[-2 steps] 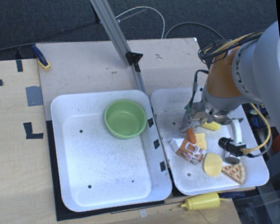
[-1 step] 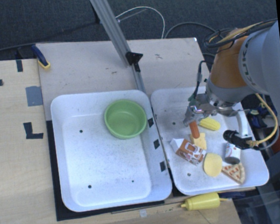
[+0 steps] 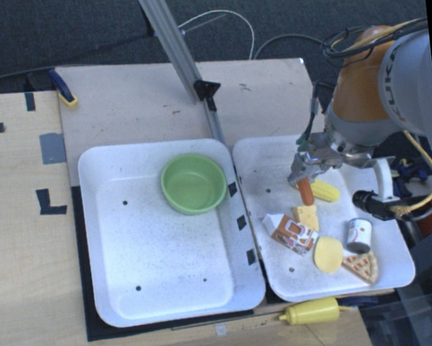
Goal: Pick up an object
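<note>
Gripper: grey 2-finger gripper (image 3: 306, 172) low in the right white bin (image 3: 264, 155); whether its jaws are apart or together, cannot tell.
Task thing: small red-orange sausage (image 3: 305, 192), just below the gripper, beside a yellow corn-like piece (image 3: 326, 191).
Long axis: near vertical in view, upper end toward the gripper.
Left bin: green round plastic bowl (image 3: 193, 183).

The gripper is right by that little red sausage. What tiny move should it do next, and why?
Probably lift straight up a little. The gripper sits right at the top end of the red sausage, in the right bin. A small lift would show whether it really holds the sausage, which I can't tell from here.
</note>
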Action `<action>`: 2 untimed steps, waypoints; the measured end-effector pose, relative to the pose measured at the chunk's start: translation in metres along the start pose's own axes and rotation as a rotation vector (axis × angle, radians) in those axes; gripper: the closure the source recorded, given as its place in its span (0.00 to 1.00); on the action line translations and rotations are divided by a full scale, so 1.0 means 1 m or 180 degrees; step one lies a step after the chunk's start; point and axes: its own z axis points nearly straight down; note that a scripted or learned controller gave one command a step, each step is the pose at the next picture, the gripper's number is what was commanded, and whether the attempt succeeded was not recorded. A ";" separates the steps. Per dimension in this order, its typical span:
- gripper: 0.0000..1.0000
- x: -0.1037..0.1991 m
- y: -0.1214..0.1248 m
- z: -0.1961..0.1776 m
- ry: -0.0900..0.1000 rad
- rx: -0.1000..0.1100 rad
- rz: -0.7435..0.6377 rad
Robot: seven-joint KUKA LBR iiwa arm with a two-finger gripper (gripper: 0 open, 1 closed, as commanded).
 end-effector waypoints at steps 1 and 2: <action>1.00 0.000 0.001 -0.043 -0.0001 -0.0014 -0.0002; 1.00 0.043 -0.019 -0.049 0.0006 0.0004 -0.0012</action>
